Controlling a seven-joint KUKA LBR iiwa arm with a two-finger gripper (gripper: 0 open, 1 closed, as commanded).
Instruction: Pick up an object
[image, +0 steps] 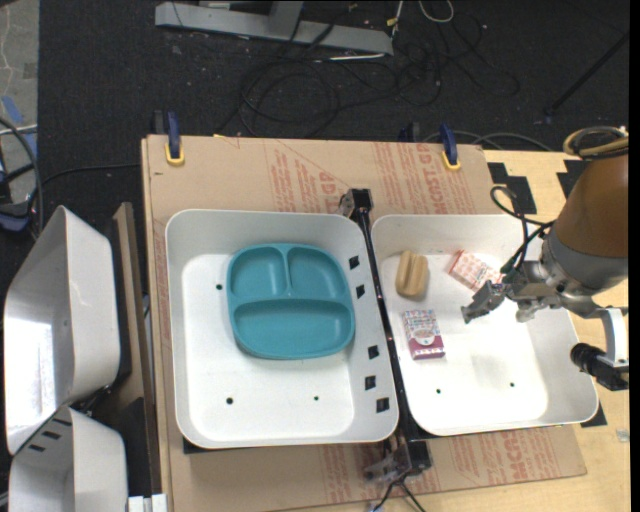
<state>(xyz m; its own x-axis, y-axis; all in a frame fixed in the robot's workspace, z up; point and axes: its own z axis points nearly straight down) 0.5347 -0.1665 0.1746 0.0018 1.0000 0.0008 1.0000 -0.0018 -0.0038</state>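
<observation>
We log three loose items in the right bin (560, 400), none of them between the fingers. The carton (423, 333) is a small flat box, purple and white with print on its face, lying flat near the bin's left wall; its long axis runs roughly from the far wall toward the near wall, with a slight tilt. Just beyond it lies the bread roll (411, 274), tan, matte, rounded and oblong, long axis running much the same way. Further right, the packet (470, 268) is a pink and white, crinkled, roughly square wrapper, turned diagonally to the bin walls.

The gripper (480, 303) sits just right of the carton and below the packet, over the bare white floor; its dark fingers point left. We cannot tell how far apart the fingers stand. Nothing is visibly held.

The left bin (190, 400) holds a teal tray (290, 300), smooth plastic with rounded corners and three compartments. Both bins are shallow, white, glossy and round-cornered, and rest on a brown cardboard sheet (290, 170) with red print.
</observation>
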